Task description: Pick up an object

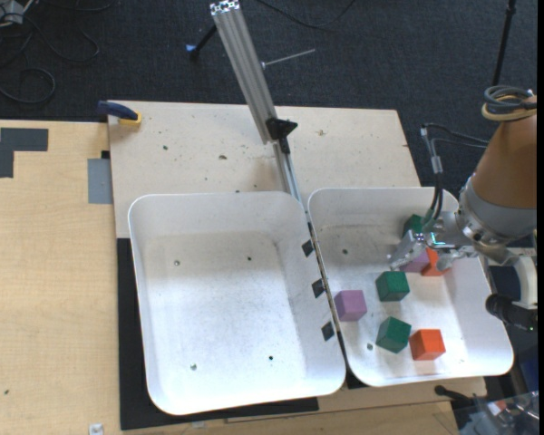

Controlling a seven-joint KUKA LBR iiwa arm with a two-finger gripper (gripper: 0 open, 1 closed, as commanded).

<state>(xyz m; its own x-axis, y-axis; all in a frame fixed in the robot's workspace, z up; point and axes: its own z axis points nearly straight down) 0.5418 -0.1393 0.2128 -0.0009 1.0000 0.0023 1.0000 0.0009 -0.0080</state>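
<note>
My gripper (419,248) hangs low over the right bin (363,208), near its right side. Beside and partly under it lie a small pink and orange piece (430,263) and a dark green piece (414,225), both half hidden by the gripper. Just left of and below it sits a green cube (392,285). A purple cube (350,304) rests near the bin's left wall. At the bin's front stand another green cube (393,333) and an orange cube (427,343). I see nothing lifted off the bin floor.
The left bin (163,208) sits next to the right one, with a divider bearing black clips (315,286) between them. A slanted metal bar (250,71) rises behind the bins. The arm's orange band (517,166) fills the right edge.
</note>
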